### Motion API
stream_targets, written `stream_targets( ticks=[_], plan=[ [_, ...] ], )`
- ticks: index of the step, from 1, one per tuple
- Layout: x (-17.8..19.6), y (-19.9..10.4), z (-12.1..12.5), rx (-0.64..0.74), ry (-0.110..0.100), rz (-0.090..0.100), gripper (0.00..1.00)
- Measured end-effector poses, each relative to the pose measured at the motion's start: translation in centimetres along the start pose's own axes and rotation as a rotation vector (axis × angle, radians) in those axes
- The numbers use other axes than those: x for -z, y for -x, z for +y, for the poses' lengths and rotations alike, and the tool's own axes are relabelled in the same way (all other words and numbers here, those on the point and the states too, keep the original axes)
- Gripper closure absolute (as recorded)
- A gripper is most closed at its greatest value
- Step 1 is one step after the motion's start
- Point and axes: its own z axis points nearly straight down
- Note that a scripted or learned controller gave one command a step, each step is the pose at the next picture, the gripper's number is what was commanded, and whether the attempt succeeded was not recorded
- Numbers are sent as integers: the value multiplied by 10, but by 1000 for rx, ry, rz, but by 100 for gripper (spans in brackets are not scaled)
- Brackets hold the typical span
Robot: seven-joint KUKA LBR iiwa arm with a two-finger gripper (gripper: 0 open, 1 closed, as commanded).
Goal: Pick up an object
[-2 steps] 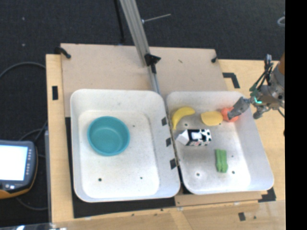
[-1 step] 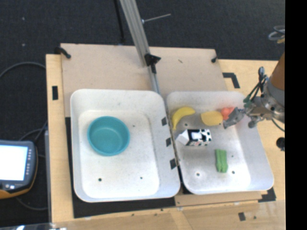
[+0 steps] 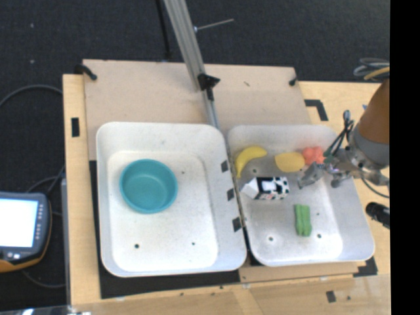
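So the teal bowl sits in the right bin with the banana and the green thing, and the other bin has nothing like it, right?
Not quite. The camera view shows the teal bowl in the left bin, by itself. The banana and the green thing do lie in the right bin.

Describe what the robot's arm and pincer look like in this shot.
The arm enters from the right: a rounded orange band above a grey wrist section. Thin dark cables loop beside the wrist. The pincer is small, grey metal, with slim parts reaching over the right white bin.
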Motion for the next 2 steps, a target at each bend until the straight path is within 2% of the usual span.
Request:
stream_targets(
  ticks=[1,2],
  plan=[
    [-62,0,3,-1,-1,0,0],
    [-48,0,5,-5,8,1,100]
  ],
)
